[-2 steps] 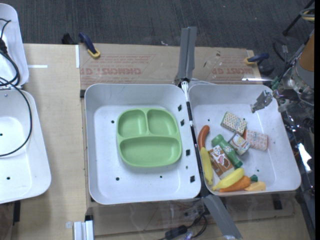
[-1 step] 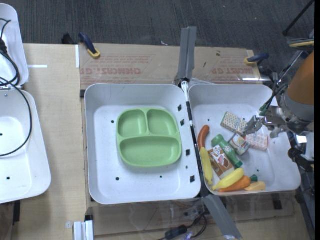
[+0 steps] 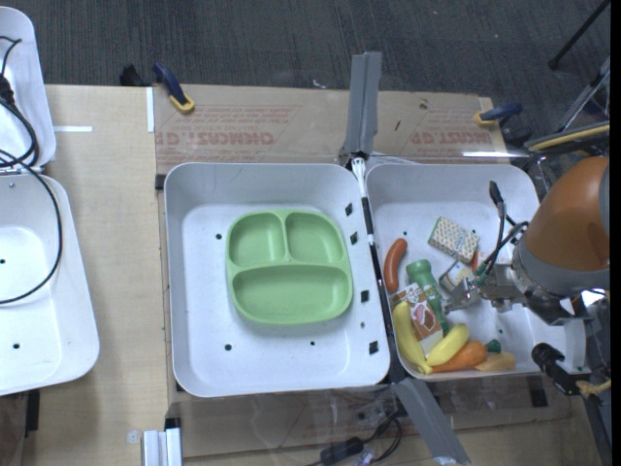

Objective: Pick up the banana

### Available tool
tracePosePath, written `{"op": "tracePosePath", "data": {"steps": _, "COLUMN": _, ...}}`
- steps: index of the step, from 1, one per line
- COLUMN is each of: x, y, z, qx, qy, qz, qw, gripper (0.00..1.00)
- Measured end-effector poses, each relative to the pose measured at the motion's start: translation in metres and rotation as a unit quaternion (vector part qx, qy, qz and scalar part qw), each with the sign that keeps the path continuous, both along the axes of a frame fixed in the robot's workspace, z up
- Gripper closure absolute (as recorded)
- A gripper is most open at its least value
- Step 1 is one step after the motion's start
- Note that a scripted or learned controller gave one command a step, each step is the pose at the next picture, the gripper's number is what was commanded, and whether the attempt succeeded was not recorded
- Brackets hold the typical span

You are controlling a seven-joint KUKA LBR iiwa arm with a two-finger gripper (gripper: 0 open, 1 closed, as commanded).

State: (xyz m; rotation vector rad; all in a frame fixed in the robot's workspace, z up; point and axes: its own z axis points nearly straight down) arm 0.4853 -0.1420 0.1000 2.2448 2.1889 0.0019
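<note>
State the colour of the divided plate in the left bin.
Light green: the three-compartment plastic plate, seen best in the camera view.

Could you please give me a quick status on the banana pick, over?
Gripper low over right bin, holding nothing visible. Banana lying at bin's front-left, ungrasped. Green bottle and carrot crowding it.
</note>
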Motion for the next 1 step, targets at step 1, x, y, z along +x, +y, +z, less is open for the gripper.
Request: {"op": "tracePosePath", "data": {"steps": 1, "x": -0.007, "y": 0.0448, "z": -0.007, "qx": -0.0012, "qy": 0.0, "qz": -0.093, "qw": 0.9957, "gripper": 0.0}}
